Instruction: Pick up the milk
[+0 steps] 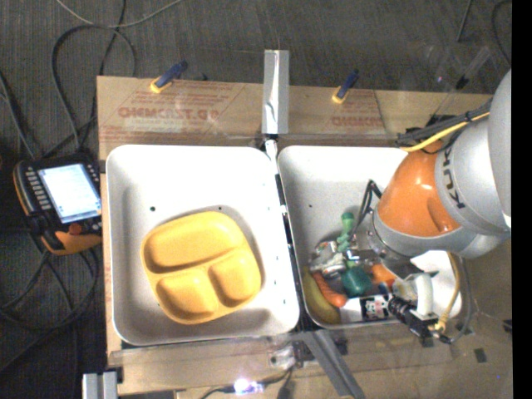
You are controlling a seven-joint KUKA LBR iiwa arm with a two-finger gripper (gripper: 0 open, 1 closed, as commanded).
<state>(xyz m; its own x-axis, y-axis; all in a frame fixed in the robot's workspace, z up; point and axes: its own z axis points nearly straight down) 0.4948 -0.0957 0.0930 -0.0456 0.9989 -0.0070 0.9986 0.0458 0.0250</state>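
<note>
Grey robot arm with an orange band (424,194) occupies the 3 o'clock side of the view and stands highest over the tabletop, reaching down into the right white shallow bin (332,169). Its wrist covers much of that bin's 4 o'clock area. The hand (339,254) sits low among the clutter at the bin's 6 o'clock region; how far it is open cannot be told, and no item can be seen gripped by it.

Items in the right bin lie packed together under and beside the wrist. A teal rounded object (356,282) lies just at 5 o'clock of the hand. A yellow curved banana-like item (320,296) lies along the bin's 7 o'clock wall, with an orange piece (330,287) touching it. A small green item (347,219) stands at 12 o'clock of the hand. A small white carton with dark print (376,306), which may be the milk, lies at the bin's 6 o'clock edge, near the teal object; its identity cannot be confirmed.

The left white shallow bin (125,189) holds a yellow plastic divided tray with three compartments (202,264), tilted slightly, lying at the bin's centre.

The two bins touch along a shared wall. They rest on a brown cardboard sheet (191,110), fixed at 12 o'clock by two blue-and-yellow clamps (169,75). A handheld control pendant with a lit screen (60,194) lies on the floor at 9 o'clock, well apart from the bins.
</note>
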